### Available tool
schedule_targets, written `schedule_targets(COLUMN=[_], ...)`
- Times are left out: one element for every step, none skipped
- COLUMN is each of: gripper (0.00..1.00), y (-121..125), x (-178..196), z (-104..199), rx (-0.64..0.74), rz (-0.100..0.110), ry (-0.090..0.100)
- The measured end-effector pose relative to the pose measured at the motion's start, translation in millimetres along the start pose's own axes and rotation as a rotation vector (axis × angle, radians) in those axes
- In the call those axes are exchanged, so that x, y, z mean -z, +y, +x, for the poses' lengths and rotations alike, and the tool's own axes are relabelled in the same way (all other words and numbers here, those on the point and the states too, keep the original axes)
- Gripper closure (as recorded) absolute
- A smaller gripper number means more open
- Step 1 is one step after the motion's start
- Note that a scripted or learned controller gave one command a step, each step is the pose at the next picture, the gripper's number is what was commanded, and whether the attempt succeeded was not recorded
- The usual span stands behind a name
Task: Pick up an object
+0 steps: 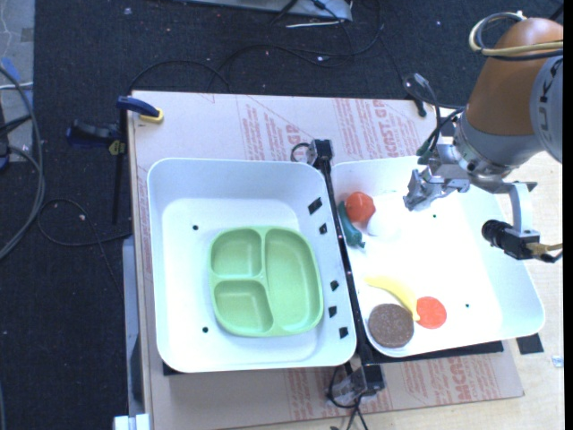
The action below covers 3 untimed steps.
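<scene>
Because the right bin (pixel 501 271) anchors everything, the gripper (pixel 421 193) hangs over its far left part, its spread impossible to tell; just left lies the tomato (pixel 360 206), needing a centred, straight descent.

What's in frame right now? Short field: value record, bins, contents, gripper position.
left bin: holds a green divided tray
right bin: holds all the loose items
near divider: red-orange round item, teal item, white item
front of right bin: yellow banana-shaped item, brown disc, orange-red disc
gripper: over the back of the right bin, beside the white item
fingers: cannot tell
held object: none visible
</scene>
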<state>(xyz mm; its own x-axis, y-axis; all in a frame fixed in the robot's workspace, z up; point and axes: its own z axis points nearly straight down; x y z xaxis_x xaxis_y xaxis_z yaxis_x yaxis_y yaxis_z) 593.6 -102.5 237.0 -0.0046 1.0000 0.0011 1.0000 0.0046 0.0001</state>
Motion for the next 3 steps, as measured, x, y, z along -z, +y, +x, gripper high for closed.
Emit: schedule_targets(gripper=[1.0,1.0,1.0], y=[11.3,11.4,13.2], x=[-9.3,-13.4,-2.2], z=[51.9,113.6,169.9], rx=[0.0,0.001,0.0], rz=[0.001,0.0,-0.001], ry=[0.0,0.0,0.0])
